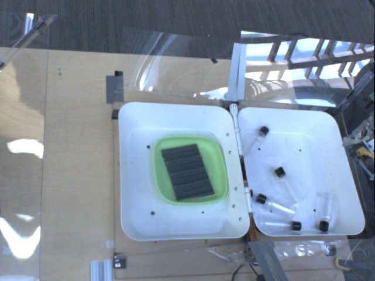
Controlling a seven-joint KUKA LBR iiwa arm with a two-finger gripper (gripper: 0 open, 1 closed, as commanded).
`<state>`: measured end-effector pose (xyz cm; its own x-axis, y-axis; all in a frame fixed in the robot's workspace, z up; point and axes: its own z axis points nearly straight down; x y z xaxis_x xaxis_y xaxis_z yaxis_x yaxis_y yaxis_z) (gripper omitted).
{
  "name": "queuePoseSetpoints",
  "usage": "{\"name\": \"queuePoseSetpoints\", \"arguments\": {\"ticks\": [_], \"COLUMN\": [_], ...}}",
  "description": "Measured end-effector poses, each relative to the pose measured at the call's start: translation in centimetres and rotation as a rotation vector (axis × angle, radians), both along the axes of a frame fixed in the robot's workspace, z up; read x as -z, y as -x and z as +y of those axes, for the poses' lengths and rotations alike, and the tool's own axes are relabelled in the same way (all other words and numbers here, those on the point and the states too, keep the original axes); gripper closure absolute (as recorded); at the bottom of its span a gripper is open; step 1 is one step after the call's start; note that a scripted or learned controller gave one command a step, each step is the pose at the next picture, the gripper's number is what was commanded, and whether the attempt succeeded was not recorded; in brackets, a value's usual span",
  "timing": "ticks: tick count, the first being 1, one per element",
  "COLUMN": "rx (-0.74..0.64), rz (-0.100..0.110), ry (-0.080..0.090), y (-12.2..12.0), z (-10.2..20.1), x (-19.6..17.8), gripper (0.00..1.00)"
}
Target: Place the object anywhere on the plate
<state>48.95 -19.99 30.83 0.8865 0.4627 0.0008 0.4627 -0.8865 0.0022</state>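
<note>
In the left bin (135,215), your dark ridged block (187,172) already lies on the green plate (161,183), so watch a needless regrasp dragging it off.

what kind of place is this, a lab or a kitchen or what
Most likely a robot test bench in a lab. Two shallow white bins sit side by side on a wooden bench: the left bin holds a green plate with a dark ridged block, the right bin several clear vials with black caps.
</note>
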Motion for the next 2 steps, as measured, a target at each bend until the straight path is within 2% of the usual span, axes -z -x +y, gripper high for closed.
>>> {"name": "queuePoseSetpoints", "arguments": {"ticks": [1, 2], "rx": [0.132, 0.219], "rz": [-0.008, -0.004], "ry": [0.003, 0.0], "y": [0.1, 0.1], "z": [-0.6, -0.5], "x": [-6.3, -5.0], "gripper": [0.0, 0.0]}}
